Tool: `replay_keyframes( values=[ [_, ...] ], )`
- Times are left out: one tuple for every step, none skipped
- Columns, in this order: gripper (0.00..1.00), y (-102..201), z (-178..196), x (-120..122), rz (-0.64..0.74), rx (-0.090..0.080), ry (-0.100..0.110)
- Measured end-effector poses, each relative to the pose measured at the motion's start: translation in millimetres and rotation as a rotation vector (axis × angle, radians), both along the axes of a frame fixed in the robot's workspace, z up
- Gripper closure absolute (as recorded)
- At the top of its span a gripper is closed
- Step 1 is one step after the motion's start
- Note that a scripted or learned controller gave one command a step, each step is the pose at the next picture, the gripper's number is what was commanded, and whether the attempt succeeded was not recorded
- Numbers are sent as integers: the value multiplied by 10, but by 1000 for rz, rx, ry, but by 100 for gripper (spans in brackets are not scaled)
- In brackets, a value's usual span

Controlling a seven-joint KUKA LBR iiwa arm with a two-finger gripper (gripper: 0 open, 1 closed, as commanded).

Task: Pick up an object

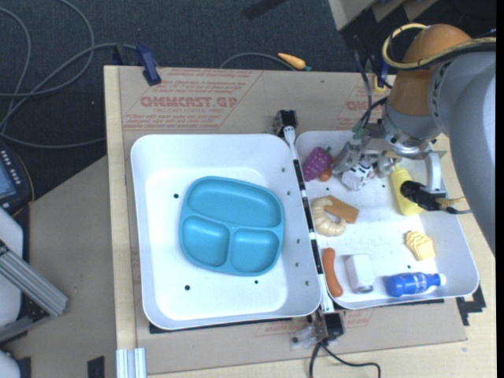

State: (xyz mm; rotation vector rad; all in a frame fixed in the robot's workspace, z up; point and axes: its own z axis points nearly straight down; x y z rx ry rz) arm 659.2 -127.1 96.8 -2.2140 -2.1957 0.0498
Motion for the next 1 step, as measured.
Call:
replay_keyframes(
  values=[
    [100,-25,81,-29,-4,0,8]
  ],
)
